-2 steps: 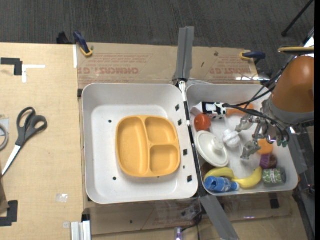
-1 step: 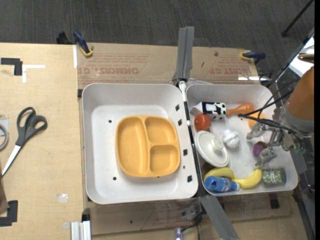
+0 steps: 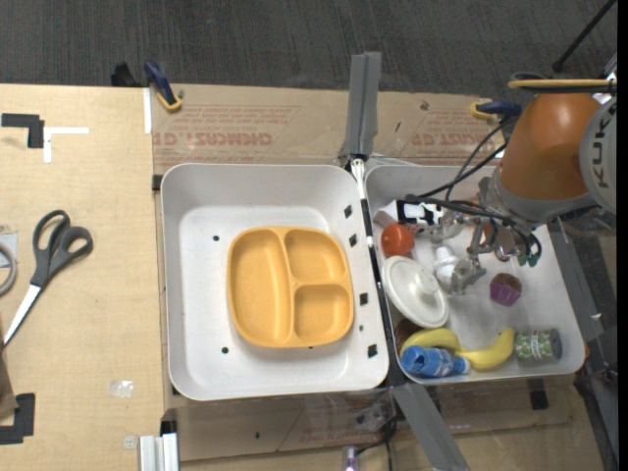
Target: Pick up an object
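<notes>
My gripper point(image 3: 461, 271) hangs low over the middle of the right bin point(image 3: 569, 292), beneath the orange band of the arm point(image 3: 549, 155). It is just right of a white round dish point(image 3: 414, 292) and left of a small purple cup point(image 3: 505, 288). An orange-red ball point(image 3: 397, 238) lies to its upper left. Along the bin's front lie a yellow banana point(image 3: 476, 349), a blue object point(image 3: 432, 363) and a green can point(image 3: 538, 345). I see nothing held.
The left bin point(image 3: 186, 292) holds a yellow divided plate point(image 3: 291, 286). A grey divider post point(image 3: 363, 96) rises between the bins at the back. Scissors point(image 3: 44, 258) lie on the wooden bench at the far left.
</notes>
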`<state>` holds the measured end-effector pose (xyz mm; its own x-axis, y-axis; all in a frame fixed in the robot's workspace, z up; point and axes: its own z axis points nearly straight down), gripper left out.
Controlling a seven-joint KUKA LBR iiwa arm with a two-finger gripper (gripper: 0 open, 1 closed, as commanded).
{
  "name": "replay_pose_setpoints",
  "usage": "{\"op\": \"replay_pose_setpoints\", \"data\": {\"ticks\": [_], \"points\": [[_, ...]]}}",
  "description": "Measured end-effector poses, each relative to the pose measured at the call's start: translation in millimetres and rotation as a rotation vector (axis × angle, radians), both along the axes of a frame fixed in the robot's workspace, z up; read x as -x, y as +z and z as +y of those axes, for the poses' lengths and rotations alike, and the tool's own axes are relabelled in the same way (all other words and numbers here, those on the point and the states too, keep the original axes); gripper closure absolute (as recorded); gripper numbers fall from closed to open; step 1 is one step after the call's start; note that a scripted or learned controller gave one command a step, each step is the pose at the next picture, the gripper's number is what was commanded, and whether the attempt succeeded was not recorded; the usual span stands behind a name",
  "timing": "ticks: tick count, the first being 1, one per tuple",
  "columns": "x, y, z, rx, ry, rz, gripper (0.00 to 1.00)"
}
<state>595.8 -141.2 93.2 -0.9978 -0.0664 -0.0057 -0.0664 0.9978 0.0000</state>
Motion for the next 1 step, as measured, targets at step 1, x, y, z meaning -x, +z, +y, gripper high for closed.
{"op": "replay_pose_setpoints", "data": {"ticks": [1], "points": [[-52.9,-4.0,24.5,0.009,-0.084,0.048,0.00]]}}
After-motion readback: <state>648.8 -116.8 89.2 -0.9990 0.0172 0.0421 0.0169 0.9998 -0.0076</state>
